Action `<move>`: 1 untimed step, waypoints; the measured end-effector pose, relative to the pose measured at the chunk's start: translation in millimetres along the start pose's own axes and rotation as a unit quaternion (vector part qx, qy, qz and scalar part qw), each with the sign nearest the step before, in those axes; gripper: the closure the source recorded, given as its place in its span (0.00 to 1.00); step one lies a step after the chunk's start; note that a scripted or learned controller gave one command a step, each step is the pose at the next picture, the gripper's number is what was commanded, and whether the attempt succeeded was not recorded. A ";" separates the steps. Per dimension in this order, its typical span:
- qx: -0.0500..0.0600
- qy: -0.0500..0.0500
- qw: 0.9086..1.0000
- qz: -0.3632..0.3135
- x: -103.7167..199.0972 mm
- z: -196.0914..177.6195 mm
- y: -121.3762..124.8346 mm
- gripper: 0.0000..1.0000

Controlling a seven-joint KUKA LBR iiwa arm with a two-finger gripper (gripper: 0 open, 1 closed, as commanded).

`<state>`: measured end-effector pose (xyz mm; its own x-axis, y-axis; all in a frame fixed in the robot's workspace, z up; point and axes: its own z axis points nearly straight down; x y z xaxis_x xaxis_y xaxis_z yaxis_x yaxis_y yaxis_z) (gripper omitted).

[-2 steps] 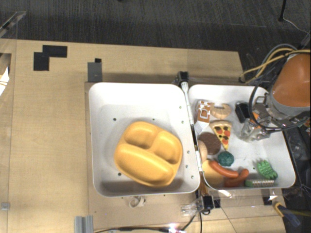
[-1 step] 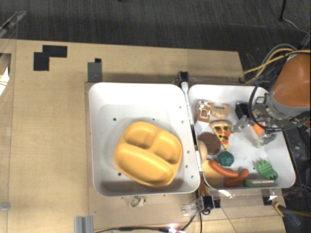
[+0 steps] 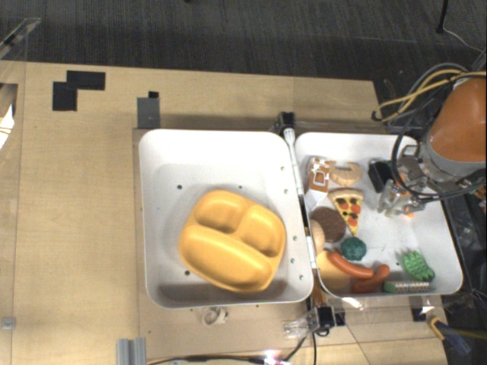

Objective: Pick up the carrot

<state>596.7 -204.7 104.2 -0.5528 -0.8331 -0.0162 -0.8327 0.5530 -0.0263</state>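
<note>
Roughly: two bins (image 3: pixel 152 204), one yellow loaf (image 3: pixel 232 239), maybe one carrot (image 3: pixel 409 210)

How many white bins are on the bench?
2. The left bin holds a big yellow bread-like thing. The right bin, touching it along the middle, holds small toy foods, with the gripper above it.

arm (image 3: pixel 456 131): enters from the right, orange band above the grey wrist | wrist: pointing down, cables looped above it | gripper (image 3: pixel 396 201): low, at the upper right, something orange at its tip, grasp unclear
</note>
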 end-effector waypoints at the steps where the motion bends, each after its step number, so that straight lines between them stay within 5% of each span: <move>1: -0.001 0.000 1.000 0.000 -0.2 0.6 0.4 0.00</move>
<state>596.5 -204.3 103.6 -0.5527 -0.8332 -0.0164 -0.8328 0.5529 -0.0250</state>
